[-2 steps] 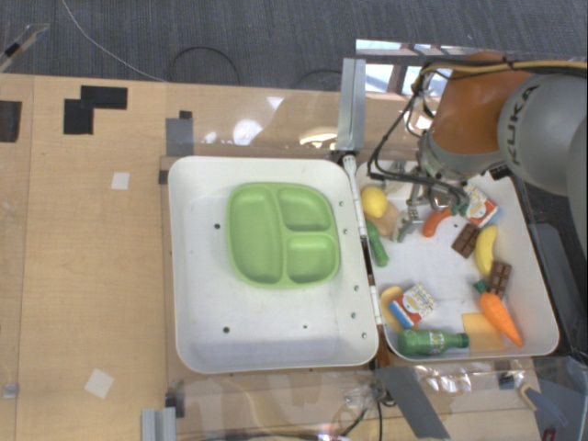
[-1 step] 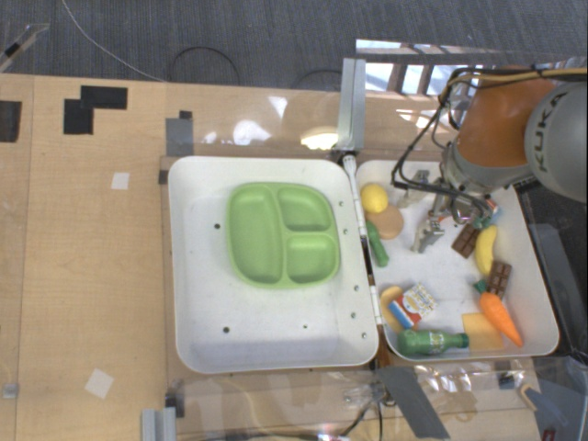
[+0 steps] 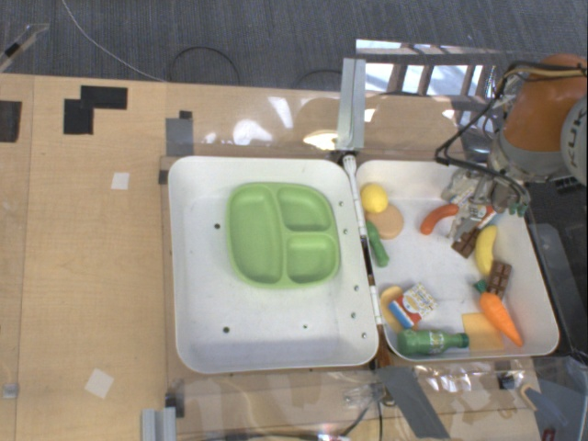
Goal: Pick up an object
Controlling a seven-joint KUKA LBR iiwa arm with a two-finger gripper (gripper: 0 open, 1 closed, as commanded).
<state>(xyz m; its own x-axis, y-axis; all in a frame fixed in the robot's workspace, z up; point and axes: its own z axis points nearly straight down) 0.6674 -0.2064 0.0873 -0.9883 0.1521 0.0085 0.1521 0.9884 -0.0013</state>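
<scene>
Grey KUKA arm (image 3: 571, 127), rounded casing, glossy. Broad orange band (image 3: 544, 108) wraps the segment above the wrist, smooth and domed, catching a pale highlight on top. Thin black cables (image 3: 470, 129) loop loosely off the wrist housing. Below, small metallic two-finger gripper (image 3: 478, 205), silvery grey with dark fittings; finer detail too blurred to read.
</scene>
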